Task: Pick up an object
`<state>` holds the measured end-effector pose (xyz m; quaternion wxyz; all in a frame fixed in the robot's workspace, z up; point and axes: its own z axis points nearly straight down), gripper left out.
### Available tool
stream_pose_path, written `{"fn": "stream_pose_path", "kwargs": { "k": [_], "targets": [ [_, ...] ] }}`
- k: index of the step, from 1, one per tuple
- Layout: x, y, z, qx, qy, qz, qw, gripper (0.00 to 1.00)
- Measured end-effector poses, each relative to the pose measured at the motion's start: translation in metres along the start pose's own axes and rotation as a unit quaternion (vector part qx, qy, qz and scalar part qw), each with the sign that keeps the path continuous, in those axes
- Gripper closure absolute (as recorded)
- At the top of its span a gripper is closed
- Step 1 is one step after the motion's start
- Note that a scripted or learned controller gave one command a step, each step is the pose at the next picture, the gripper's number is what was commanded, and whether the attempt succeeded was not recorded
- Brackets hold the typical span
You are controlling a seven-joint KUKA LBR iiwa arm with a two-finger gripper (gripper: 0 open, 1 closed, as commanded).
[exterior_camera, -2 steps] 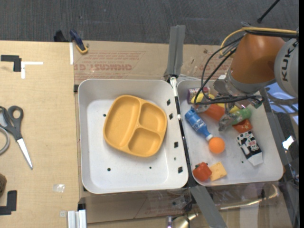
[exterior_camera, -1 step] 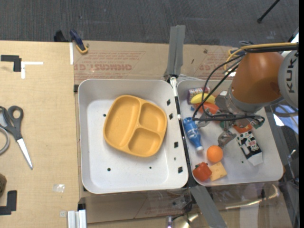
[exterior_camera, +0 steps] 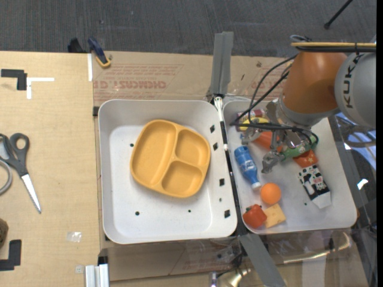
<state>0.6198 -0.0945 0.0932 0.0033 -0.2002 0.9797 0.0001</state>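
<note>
- The gripper (exterior_camera: 276,155) is low in the right bin (exterior_camera: 341,211); I cannot tell its state.
- Blue bottle (exterior_camera: 246,165), orange ball (exterior_camera: 271,193) lie crowded nearby; the descent may push them aside.

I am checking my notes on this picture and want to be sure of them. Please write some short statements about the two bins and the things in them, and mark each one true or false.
1. The yellow divided plate lies in the left bin. True.
2. The blue bottle lies in the same bin as the plate. False: it lies in the right bin.
3. The orange ball lies in the right bin. True.
4. The scissors lie inside the left bin. False: they lie on the bench, left of both bins.
5. The gripper hangs over the right bin. True.
</note>
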Motion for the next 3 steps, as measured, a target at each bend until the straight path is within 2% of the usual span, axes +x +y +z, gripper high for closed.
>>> {"fn": "stream_pose_path", "kwargs": {
  "k": [1,2,3],
  "targets": [
    [0.048,0.010,0.000,0.000,0.001,0.032,0.9995,0.00],
    [0.111,0.041,0.001,0.000,0.003,0.098,0.9952,0.00],
    [0.137,-0.017,0.000,0.000,0.001,-0.015,0.9999,0.00]
  ]
}}
